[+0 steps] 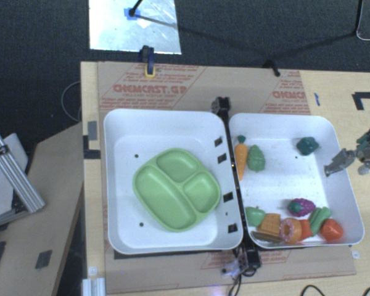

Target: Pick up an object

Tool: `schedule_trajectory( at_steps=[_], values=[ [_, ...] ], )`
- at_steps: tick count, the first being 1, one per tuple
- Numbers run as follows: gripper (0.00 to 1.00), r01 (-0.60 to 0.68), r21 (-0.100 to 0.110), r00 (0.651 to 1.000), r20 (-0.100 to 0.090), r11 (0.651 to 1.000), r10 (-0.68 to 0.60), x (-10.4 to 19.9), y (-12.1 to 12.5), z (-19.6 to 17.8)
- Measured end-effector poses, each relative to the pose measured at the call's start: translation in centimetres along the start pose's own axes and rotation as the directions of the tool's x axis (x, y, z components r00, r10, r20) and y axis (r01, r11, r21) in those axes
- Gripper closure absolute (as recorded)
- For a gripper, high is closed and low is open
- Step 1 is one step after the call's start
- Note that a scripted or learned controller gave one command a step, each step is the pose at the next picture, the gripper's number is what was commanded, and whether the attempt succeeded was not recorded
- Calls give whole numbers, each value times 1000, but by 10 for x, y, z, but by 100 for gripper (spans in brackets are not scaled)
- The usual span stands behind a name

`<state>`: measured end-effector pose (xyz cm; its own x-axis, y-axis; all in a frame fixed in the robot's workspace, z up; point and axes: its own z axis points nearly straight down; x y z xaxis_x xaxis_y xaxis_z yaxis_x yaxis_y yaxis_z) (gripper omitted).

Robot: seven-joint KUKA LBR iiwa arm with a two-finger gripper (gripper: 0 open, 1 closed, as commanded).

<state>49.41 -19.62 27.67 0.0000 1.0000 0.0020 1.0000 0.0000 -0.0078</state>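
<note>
The left bin (166,125) is sitting well away from the jaws, across the black divider between the two bins, and it is carrying a pale green divided plate (177,190) that is lying flat on its floor.

The right bin (283,125) is lying next, its far rim passing just beneath the jaws. In its upper left corner, far across the bin from the jaws, an orange toy carrot (240,156) is lying against the divider wall with a green leafy vegetable (256,158) touching its side. A dark teal piece (307,145) is resting alone, near the jaws and slightly up-frame from them.

Along the bottom wall, below the jaws and apart from them, a cluster of toy food is crowding together: a green pepper (255,216), a brown block (270,227), a ring-shaped doughnut (290,230), purple grapes (301,207), a green pod (319,217) and a red tomato (332,229).

The gripper (339,162) is hanging over the right rim of the right bin, its grey fingers (337,163) pointing left into the bin. Nothing is lying between them, and whether the jaws are released or clenched cannot be told at this size.
</note>
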Motion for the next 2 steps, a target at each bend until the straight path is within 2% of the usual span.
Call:
schedule_trajectory(
  at_steps=[1,2],
  values=[
    [0,4,-10,1000,3,1000,-4,1,2,-5],
    [0,2,-6,1000,1,1000,-2,-4,11,51]
  ],
)
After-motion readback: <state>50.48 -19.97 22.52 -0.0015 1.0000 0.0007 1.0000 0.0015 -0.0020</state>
